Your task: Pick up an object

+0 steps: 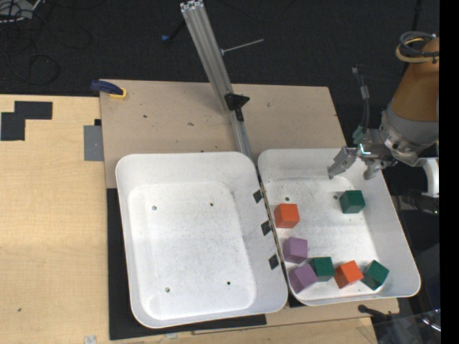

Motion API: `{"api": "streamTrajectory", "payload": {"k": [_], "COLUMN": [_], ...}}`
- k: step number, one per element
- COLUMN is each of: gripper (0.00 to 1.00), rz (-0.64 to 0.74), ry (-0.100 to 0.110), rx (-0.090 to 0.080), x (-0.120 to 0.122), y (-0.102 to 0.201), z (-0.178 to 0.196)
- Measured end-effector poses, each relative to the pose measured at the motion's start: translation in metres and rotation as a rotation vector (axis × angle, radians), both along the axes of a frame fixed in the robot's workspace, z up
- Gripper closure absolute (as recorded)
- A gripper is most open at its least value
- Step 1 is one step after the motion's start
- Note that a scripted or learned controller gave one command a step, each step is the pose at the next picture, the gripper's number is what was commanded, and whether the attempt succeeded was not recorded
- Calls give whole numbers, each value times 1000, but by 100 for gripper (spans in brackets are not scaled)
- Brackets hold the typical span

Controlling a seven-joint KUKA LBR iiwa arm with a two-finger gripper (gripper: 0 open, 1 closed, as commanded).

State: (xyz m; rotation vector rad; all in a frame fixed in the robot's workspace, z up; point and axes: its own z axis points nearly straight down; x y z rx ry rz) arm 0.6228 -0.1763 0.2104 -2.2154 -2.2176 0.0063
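Pincer (358, 165): seen at the far right rim of the right bin (401, 264), hung from the grey arm (412, 117) with its orange band. Its two fingers were spread apart, with nothing between them; one finger (340, 165) was angled toward the bin's middle.

Right bin, contents:
- Green cube (352, 202), alone in the upper part, just below the pincer and apart from it.
- Orange cube (287, 215), near the dividing edge, left of the green cube.
- Purple cube (295, 249), below the orange cube.
- Second purple cube (303, 276), just below the first, apparently touching it.
- Small green cube (323, 266), set against the second purple cube.
- Second orange cube (349, 273), just beside the small green cube.
- Dark green cube (375, 274), at the near right corner, just beside the second orange cube.

Left bin (136, 185): white, shallow, set beside the right bin.

Bench fittings: an aluminium rail (211, 59) was laid at a slant from the far edge down to the junction of the bins.
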Motion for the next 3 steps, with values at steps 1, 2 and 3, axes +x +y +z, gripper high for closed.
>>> {"api": "streamTrajectory", "payload": {"k": [1,2,3], "gripper": [0,0,0], "rz": [3,2,2], "ry": [-5,-1,2], "rx": [-2,-1,1], "x": [1,1,-6], "y": [0,3,12], "z": [3,-41,-95]}}
